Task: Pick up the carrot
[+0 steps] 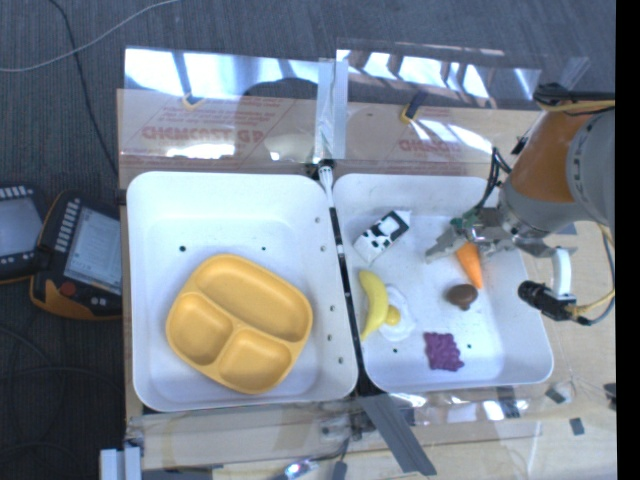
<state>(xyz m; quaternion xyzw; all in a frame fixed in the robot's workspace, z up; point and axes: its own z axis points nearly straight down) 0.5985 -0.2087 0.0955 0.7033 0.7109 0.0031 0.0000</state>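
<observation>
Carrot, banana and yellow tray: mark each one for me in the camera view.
carrot (pixel 470 264): camera view, right bin, middle of the orange body.
banana (pixel 374 301): camera view, right bin, middle of the curved yellow body.
yellow tray (pixel 240 320): camera view, left bin, ridge where its compartments meet.

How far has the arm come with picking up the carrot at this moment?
Done: the gripper has reached the right bin and sits at the upper end of the carrot.
In hand: closing on it; I cannot tell whether the grip is made.
Left: the lift. The carrot appears to lie low in the bin, close to the brown piece.
</observation>
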